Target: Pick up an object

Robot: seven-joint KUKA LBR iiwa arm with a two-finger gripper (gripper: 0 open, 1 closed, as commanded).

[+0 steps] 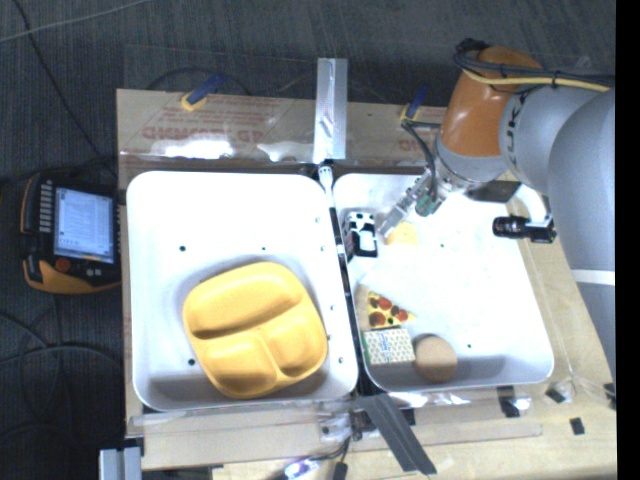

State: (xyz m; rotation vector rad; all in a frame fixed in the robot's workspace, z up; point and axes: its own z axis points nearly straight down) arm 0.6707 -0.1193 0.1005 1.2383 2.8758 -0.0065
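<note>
In left bin: yellow tray. Right bin: gripper, brown ball.

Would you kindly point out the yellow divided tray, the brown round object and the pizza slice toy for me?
yellow divided tray (255, 326), camera view, on the ridge between its compartments.
brown round object (434, 356), camera view, on the middle of its top.
pizza slice toy (385, 313), camera view, on its topped face.

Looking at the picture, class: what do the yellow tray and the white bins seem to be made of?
Yellow tray: probably moulded plastic, smooth, slightly glossy, with rounded compartments. White bins: likely thin formed plastic, with soft highlights and curved corners, though painted metal can't be excluded.
</note>
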